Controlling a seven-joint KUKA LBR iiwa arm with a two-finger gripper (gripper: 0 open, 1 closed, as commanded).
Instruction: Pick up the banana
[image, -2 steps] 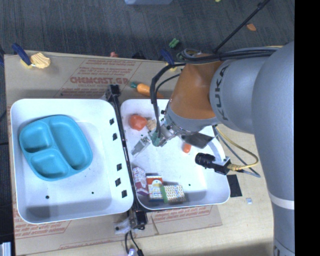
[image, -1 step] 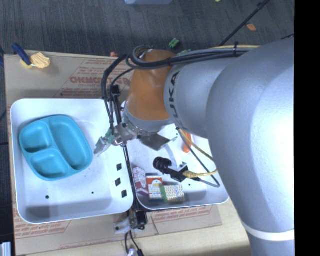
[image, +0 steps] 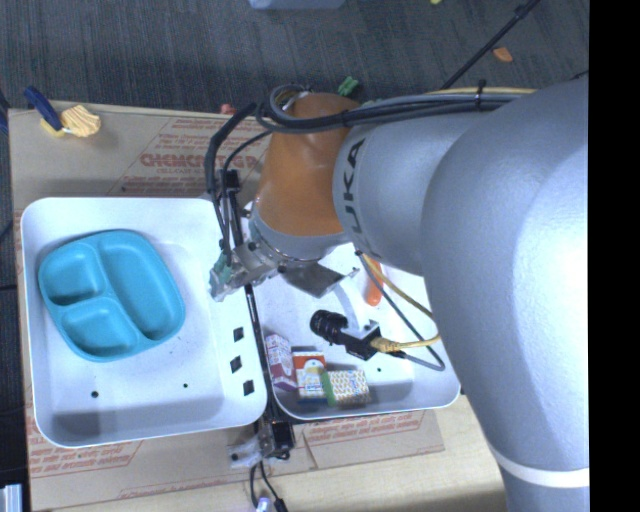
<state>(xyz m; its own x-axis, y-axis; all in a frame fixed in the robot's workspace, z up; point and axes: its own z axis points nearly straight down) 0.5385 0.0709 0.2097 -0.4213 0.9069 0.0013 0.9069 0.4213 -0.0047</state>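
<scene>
The grey arm (image: 480, 230) reached in over the bench and covered most of the right bin (image: 436, 398). Its gripper (image: 228, 272) hung low, right over the seam where the two bins' walls met. From where I stood I could not tell whether it was set wide or narrow, and nothing could be seen in it.

The left bin (image: 120, 206) spread away on the gripper's far side from the arm. It held a blue divided plate (image: 110, 295), well apart from the gripper. Near the gripper, toward the bench's front edge, a few small packets (image: 312, 376) lay clustered in the right bin. A slim orange thing (image: 372, 290) poked out from beneath the arm on the gripper's arm side.

I could not tell where the banana lay. My guess was that it sat in the right bin, under the arm's bulk. A small pale-yellow thing (image: 82, 122) lay on the bare bench well beyond the left bin, too small to name.

The danger, as I judged it, was a descent straight onto the bin walls, jarring both bins. A close there would catch only air. A drift toward the packets might seize the wrong thing.
</scene>
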